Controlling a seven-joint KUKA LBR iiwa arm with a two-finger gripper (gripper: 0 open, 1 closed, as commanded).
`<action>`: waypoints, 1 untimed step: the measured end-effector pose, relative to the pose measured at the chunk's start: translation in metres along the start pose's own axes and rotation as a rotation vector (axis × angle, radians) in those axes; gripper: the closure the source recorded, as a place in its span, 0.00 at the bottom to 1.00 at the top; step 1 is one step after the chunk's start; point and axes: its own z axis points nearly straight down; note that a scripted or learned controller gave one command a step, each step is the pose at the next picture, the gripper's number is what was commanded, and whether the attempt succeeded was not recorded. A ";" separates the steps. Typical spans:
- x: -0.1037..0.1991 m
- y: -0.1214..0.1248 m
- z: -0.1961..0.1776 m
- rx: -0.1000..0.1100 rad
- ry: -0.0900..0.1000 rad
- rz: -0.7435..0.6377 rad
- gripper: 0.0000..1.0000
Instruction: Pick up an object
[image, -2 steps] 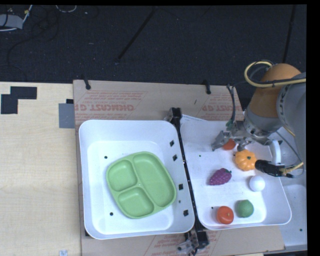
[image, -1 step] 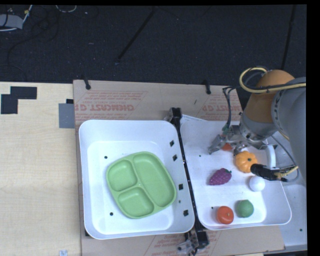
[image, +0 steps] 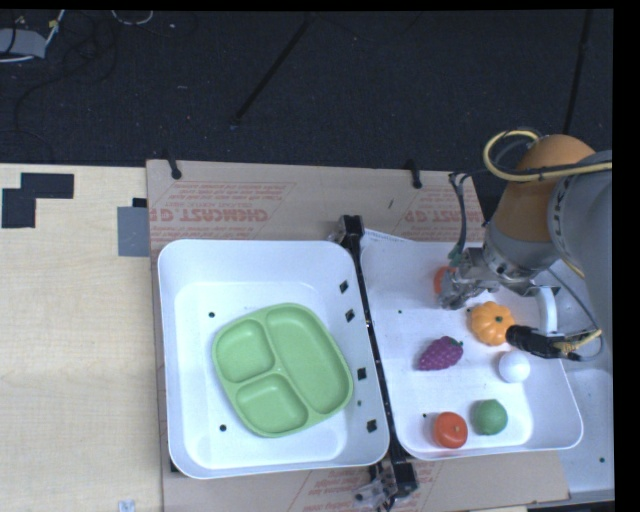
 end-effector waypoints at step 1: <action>0.003 -0.001 -0.063 -0.016 -0.002 0.002 1.00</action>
